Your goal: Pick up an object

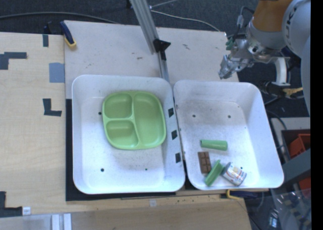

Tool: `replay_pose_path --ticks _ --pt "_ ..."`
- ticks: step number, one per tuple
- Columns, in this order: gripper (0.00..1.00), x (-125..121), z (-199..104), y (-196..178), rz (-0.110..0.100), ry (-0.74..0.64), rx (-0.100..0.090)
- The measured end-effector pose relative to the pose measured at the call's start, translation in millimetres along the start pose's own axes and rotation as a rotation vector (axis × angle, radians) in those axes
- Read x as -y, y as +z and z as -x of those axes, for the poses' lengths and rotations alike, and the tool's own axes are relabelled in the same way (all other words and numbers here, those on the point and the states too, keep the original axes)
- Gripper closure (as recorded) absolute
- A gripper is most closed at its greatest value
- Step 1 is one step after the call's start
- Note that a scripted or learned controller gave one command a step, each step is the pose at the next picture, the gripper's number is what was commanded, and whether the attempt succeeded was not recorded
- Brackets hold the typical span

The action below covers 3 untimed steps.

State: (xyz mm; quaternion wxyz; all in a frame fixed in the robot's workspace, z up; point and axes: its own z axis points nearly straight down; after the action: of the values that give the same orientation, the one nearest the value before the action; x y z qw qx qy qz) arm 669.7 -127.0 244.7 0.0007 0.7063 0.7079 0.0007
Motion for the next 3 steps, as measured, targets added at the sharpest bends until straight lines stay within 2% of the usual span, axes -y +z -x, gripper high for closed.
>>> replay_pose_path --ticks 1,3 --pt "1.00 21.8 -42.8 -6.1 -0.004 -0.002 -0.001" --pt "1.00 54.7 -152.9 0.2 -0.006 -0.004 -0.001"
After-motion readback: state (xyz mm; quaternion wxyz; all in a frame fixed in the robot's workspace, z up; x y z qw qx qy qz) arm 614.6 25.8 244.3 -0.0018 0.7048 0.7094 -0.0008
